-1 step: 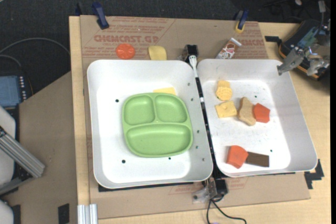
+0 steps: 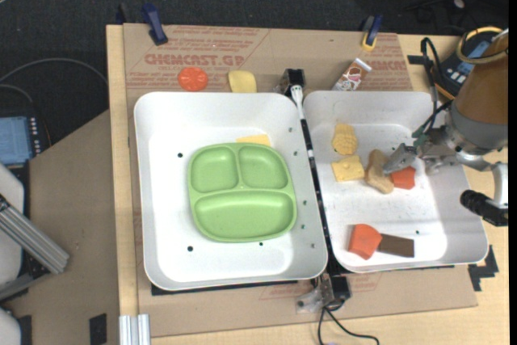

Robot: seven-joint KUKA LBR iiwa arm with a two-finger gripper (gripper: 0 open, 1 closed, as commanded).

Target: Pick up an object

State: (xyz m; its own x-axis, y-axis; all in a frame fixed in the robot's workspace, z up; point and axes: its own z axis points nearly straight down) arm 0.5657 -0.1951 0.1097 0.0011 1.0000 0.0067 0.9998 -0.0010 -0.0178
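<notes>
Toys crowd the right bin [image 2: 452,250]: at its centre, a tan lump [image 2: 378,171] touches a small red block [image 2: 404,178] beneath the jaws [image 2: 401,160], whose spread I cannot tell; both look light, rigid, best pinched across narrow sides.

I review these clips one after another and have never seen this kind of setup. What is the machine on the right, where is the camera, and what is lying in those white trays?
The single camera looks down at a slant on a bench with two shallow white bins. The machine reaching in from the right is a robot arm; its gripper is low in the right bin, next to a tan lump and a small red piece. I cannot tell whether it grips anything. That bin also contains two yellow pieces, an orange block and a dark brown bar. The left bin contains a green divided plate.
</notes>
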